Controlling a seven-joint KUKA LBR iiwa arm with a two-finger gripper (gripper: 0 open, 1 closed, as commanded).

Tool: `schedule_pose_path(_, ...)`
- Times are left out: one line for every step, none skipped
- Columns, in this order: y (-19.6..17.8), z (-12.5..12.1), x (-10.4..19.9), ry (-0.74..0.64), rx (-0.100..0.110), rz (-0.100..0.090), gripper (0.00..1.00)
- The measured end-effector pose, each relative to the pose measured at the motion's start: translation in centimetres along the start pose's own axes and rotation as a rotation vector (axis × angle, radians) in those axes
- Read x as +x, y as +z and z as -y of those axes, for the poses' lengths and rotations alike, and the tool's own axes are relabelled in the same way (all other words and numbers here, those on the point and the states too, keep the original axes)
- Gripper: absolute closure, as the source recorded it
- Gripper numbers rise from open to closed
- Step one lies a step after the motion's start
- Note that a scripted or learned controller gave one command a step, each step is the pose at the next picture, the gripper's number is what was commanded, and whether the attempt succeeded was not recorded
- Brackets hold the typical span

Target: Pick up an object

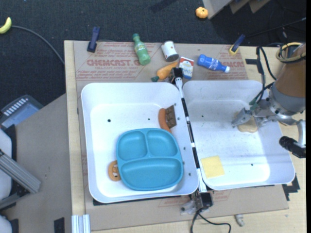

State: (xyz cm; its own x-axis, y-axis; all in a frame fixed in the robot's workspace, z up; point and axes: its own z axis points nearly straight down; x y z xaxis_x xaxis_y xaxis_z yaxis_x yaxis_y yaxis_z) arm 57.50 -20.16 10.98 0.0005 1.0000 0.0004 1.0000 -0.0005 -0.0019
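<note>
We see the gripper (pixel 245 122) low in the right bin (pixel 228 178), jaws spread astride a tan lump (pixel 248 126) just below them.

Even, bright overhead light. Right bin (pixel 228 98) floor shows pale glare patches; soft shadow left of the arm (pixel 291 84) on that bin. Dark floor beyond the bins underexposed. Overall slightly soft, grainy; small items blurry.
</note>
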Motion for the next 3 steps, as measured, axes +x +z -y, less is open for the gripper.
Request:
schedule_pose_path(2.3, -3.4, 2.8, -0.002, -0.008, 0.003, 0.00)
schedule_pose_path(-3.7, -9.1, 0.9, -0.002, -0.006, 0.002, 0.00)
schedule_pose_path(2.6, -4.5, -1.7, -0.004, 0.002, -0.010, 0.00)
